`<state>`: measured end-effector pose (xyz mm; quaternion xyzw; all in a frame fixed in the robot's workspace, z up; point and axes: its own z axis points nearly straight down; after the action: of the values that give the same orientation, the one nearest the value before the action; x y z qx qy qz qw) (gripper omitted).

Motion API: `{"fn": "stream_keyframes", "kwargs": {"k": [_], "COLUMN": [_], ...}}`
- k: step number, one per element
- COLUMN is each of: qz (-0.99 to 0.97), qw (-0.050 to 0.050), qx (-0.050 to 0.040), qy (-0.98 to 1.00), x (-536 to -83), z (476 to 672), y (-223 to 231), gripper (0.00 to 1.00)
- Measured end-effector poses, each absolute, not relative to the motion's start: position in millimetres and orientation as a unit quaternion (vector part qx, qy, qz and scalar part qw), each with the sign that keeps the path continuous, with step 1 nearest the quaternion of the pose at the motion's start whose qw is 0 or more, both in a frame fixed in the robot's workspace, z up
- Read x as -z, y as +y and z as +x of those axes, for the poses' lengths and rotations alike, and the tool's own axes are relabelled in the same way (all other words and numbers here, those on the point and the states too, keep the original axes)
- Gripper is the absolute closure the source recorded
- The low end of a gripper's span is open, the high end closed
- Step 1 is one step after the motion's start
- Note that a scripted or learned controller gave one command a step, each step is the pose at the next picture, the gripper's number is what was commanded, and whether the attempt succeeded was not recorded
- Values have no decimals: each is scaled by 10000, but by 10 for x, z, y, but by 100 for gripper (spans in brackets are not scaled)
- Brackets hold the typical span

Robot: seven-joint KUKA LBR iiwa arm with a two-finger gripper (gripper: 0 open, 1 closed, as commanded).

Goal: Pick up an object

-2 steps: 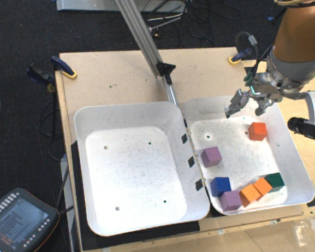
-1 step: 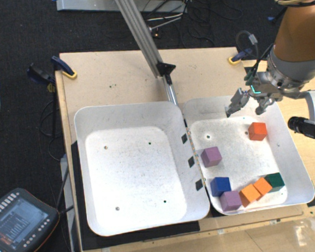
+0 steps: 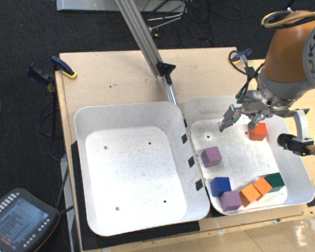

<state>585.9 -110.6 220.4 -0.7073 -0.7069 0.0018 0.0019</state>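
The tabletop (image 3: 115, 77) carries two white bins; the right bin (image 3: 300, 190) has the arm over it. The hand (image 3: 241, 116) hangs fingers spread, clamping nothing, with the orange-red block (image 3: 258, 132) just beside its right finger.

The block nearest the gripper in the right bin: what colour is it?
Orange-red block, seen in the camera view.

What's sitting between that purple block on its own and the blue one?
Nothing: in the camera view, only bare white bin floor separates the lone purple block from the blue block.
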Motion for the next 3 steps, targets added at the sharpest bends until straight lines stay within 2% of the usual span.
{"fn": "stream_keyframes", "kwargs": {"k": [1, 2, 3], "qz": [-7076, -7069, -7075], "qw": [28, 16, -5], "qx": [-24, -12, 4], "qy": [-7066, -7073, -7067], "x": [-1569, -1105, -1236], "z": [5803, 5835, 5848], "y": [-1121, -1053, -1058], "gripper": [0, 0, 100]}}
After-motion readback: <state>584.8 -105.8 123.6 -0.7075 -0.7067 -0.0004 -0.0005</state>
